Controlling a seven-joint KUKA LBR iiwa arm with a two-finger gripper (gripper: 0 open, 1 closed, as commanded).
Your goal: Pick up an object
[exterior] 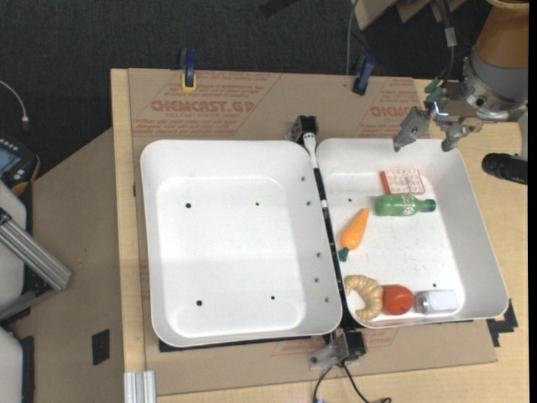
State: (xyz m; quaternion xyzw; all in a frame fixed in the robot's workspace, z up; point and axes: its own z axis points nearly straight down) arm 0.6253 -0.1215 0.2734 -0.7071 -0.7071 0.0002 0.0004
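Fixed overhead camera, slanted downward, both bins (231, 162) in frame

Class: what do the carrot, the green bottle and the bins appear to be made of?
Carrot: probably moulded plastic, with smooth, even orange colour and a green tip. Green bottle: likely glossy plastic, judging by the highlight along its side and its pale label. Bins: seemingly matte white plastic, thin-walled with rounded, formed corners.

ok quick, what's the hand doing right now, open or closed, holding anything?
Hand: open, holding nothing, above the far edge of the right bin.
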